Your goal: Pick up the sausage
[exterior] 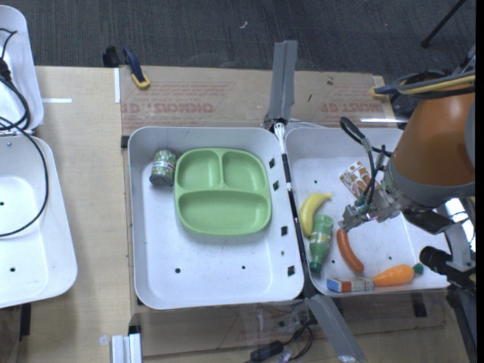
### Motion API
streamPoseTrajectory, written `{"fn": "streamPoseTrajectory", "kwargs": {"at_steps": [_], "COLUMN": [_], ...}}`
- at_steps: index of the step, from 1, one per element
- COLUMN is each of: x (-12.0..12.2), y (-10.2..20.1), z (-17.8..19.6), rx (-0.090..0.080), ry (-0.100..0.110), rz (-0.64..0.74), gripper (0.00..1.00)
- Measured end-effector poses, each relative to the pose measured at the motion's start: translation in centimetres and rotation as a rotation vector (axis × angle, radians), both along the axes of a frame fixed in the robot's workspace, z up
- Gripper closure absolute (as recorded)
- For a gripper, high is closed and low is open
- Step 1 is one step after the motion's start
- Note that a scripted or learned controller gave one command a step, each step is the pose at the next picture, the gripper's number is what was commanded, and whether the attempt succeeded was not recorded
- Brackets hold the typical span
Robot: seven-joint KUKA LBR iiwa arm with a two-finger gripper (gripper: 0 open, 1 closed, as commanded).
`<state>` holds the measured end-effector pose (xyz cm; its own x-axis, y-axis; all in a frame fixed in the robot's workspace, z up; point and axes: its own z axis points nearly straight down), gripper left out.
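The desk (83,97) carries two shallow white bins side by side, with a grey divider post (283,82) rising at the far end of their shared wall.

Left bin (151,271): a green sectioned plate (223,191) sits in the far half, with a small can (162,167) just beside its left edge, near the bin's left wall. The near half of this bin's floor is bare white.

Right bin (318,146): crowded along its left and near sides. A banana (313,209) lies near the shared wall; a green bottle (320,243) lies just below it, close against that wall. The sausage (349,251) lies on the floor at a slant, just right of the bottle, its upper end close under the gripper. A carrot (395,275) and a small box (350,284) lie along the near wall, the carrot near the sausage's lower end. A snack packet (355,178) lies farther back, beside the wrist cabling. Open floor remains in the far left corner of this bin.

Arm: it enters from the right, the orange band (439,146) over the right bin's right side, wrist angled down and leftward. The gripper (353,218) is low over the bin floor, directly above the sausage's upper end. Whether the fingers are apart or together cannot be told. Nothing is seen held between them; the sausage rests on the bin floor.
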<state>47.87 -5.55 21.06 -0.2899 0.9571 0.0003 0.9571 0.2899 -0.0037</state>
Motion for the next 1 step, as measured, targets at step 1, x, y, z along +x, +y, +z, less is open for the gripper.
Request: {"fn": "streamPoseTrajectory", "kwargs": {"at_steps": [1], "x": [0.00], "y": [-0.03], "z": [0.01], "rx": [0.000], "ry": [0.000], "rz": [-0.001], "gripper": [0.00]}}
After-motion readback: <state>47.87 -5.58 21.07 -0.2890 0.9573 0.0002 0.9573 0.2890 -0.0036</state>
